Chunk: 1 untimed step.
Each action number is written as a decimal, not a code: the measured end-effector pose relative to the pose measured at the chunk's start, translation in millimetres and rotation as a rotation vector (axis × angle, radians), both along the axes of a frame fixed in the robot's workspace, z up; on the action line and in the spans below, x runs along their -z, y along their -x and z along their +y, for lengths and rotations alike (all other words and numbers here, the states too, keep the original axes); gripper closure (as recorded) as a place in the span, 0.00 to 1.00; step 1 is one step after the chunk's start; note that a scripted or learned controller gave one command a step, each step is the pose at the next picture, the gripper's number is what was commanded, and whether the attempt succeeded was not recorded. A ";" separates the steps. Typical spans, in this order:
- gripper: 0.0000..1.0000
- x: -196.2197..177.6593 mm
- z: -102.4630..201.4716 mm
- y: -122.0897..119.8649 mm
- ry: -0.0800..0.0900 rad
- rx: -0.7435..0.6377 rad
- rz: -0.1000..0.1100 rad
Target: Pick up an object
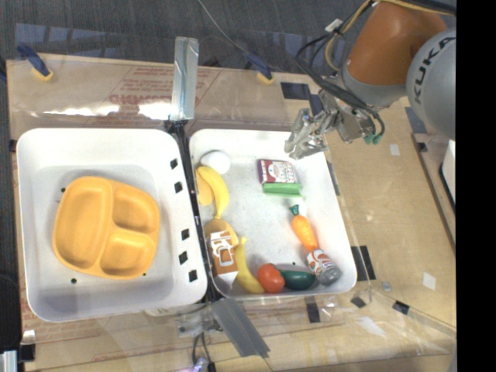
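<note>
My gripper (304, 139) hangs over the far right rim of the right bin (341, 231), its fingers open with nothing between them. Just below and left of it lies a maroon box with a green edge (277, 175). An orange carrot (303, 229) lies further toward the front, with a small can (323, 267) beyond it. A white egg (216, 161) and a banana (214, 189) sit along the bin's left wall. A brown bottle (222, 250), a second banana (246, 273), a red tomato (270, 278) and a dark green vegetable (297, 279) crowd the front.
The left bin (46, 153) holds a yellow divided tray (105, 226). A metal strip (184, 76) stands behind the divider between the bins. The arm's orange band (387, 41) and cables sit above the bench's far right corner.
</note>
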State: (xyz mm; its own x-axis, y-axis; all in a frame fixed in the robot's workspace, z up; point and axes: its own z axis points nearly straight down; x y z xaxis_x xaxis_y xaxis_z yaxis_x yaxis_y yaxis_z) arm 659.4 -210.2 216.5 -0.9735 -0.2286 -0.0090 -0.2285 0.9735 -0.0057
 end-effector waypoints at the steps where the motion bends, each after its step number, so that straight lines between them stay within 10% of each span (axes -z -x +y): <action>1: 1.00 59.5 51.0 2.2 -0.004 -0.183 0.011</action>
State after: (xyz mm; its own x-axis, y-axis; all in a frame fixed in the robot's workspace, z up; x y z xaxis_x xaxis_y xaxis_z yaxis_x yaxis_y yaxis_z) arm 657.2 -159.2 157.0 -0.9155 -0.4023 0.0000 -0.4023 0.9155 0.0012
